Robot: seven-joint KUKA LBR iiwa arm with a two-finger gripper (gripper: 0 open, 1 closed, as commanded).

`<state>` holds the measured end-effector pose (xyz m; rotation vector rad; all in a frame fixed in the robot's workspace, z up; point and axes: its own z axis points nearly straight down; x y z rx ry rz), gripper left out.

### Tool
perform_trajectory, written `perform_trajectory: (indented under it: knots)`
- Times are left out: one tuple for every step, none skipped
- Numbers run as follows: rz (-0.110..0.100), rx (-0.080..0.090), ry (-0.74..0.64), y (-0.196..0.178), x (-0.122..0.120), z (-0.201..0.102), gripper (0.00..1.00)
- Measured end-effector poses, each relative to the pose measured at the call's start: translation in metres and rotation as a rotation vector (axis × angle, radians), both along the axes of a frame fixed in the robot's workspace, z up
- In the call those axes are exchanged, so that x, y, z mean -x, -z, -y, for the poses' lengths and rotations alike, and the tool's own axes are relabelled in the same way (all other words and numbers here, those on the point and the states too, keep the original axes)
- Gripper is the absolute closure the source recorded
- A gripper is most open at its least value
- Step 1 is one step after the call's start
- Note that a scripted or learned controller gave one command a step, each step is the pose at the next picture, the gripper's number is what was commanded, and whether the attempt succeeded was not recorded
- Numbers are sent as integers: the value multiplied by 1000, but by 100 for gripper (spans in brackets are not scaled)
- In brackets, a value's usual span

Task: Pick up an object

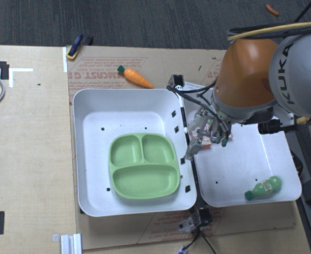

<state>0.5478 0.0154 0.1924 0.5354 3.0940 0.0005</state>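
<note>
Orange-banded arm (256,73) over two white bins (87,142) on cardboard-covered bench (28,168).

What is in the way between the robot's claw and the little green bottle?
Nothing visible. The gripper hangs over the near-left part of the right bin, by the wall between the bins. The green bottle lies on its side in that bin's front right corner, with bare white floor between them.

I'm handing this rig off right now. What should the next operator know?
Gripper: low over the right bin's left edge; nothing seen between its fingers.
Green bottle: lying in the right bin's near right corner.
Green divided plate: flat in the left bin.
Toy carrot: on the cardboard beyond the bins.
Done: nothing lifted. Left: grasp and raise one object.
</note>
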Motion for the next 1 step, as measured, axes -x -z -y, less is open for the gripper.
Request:
perform_trajectory:
  knots:
    - [1, 0, -121, 0, 8, 35, 0]
